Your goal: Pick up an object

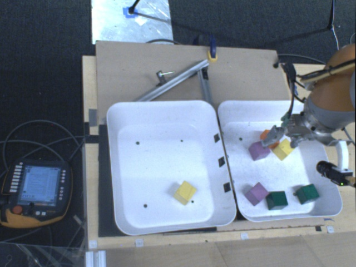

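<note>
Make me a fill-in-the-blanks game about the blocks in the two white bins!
1. The left bin holds one block, and its colour is ____.
2. The right bin holds two purple blocks and two ____ blocks along its near side.
3. The pincer is over the ____ bin.
4. In all, the two bins together show ____ yellow blocks.

Missing words: yellow; green; right; two

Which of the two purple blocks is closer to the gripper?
The upper purple block, just left of the gripper beside a yellow block. The other purple block sits lower, by a green block.
</note>
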You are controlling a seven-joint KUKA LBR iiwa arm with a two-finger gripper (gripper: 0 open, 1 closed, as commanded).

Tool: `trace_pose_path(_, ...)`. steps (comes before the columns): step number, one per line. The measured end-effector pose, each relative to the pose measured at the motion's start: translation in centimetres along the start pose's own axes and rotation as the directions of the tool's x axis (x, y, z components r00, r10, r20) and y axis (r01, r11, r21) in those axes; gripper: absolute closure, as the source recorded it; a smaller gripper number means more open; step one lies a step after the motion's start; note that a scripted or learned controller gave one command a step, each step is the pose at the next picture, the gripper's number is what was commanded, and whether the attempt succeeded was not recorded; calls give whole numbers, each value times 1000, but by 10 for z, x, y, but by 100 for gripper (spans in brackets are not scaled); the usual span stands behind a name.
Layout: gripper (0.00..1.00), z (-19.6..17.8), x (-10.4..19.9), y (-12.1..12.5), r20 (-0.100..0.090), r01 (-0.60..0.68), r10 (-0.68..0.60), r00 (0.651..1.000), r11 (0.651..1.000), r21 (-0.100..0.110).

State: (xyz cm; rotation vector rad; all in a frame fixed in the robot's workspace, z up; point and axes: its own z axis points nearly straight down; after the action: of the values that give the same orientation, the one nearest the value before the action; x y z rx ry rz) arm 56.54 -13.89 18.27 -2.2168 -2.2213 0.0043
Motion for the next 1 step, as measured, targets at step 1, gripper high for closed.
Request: trace_pose_path(1, 0, 44, -7, 0, 1, 0, 0, 1000, 1000, -1)
